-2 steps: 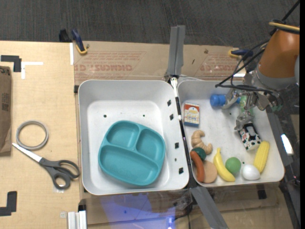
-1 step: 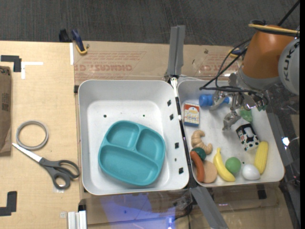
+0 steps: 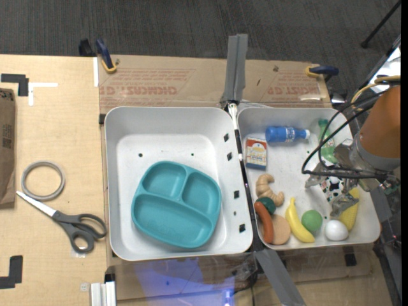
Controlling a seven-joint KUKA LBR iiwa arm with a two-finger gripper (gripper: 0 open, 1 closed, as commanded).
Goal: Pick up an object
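In the right-hand white bin (image 3: 299, 110), the toys you could pick lie in a cluster along the near wall: a yellow plastic banana (image 3: 297, 220), a green ball (image 3: 312, 220), a white egg-shaped ball (image 3: 336, 229) and a yellow wedge-shaped piece (image 3: 350, 213). Your gripper (image 3: 334, 190) hangs over the right end of that cluster, just above the white ball and beside the yellow wedge; a small black-and-white spotted object (image 3: 333, 185) sits right at its tip, but whether the fingers stand apart or have closed on anything cannot be told from this angle.

Further left in the same bin lie an orange carrot-shaped toy (image 3: 264, 214), a tan-red sausage-shaped toy (image 3: 280, 229), a tan curled pastry-like toy (image 3: 266, 186), and a small white-and-orange carton (image 3: 256, 153). A blue plastic bottle (image 3: 286, 134) lies on its side near the far wall. The arm's orange band (image 3: 384, 121) and black cables (image 3: 331, 139) overhang the bin's right side, partly hiding a green item (image 3: 326, 142).

The left-hand white bin (image 3: 121, 171) holds a teal three-compartment plastic tray (image 3: 176, 203). On the light wooden bench (image 3: 51, 139) to the left rest grey-handled scissors (image 3: 67, 222) and a roll of clear tape (image 3: 43, 180). Flattened brown cardboard (image 3: 166, 85), held by blue clamps (image 3: 105, 55), lies behind the bins, with dark grey carpet (image 3: 191, 11) beyond.
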